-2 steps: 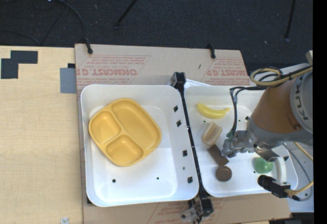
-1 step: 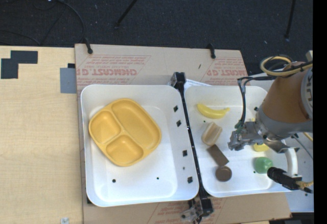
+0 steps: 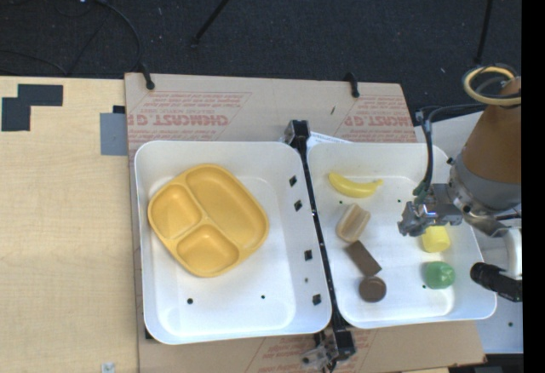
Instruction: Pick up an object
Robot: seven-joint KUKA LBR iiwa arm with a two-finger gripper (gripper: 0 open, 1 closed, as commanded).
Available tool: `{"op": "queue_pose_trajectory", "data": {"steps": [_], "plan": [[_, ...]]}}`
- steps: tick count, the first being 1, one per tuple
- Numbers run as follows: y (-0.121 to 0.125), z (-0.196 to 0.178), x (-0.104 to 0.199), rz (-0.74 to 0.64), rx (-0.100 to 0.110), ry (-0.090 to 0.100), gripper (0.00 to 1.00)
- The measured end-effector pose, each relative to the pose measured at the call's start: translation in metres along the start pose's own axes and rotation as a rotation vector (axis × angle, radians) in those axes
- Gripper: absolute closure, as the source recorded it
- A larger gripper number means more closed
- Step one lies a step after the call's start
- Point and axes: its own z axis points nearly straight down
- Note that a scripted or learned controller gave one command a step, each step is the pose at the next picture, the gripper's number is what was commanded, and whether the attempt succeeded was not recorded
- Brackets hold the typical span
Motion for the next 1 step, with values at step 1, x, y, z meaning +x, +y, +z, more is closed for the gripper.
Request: {"op": "queue_pose_trajectory", "data": {"steps": [1], "plan": [[0.0078, -0.0470, -0.0064, 0.000, 0.001, 0.000, 1.00]]}}
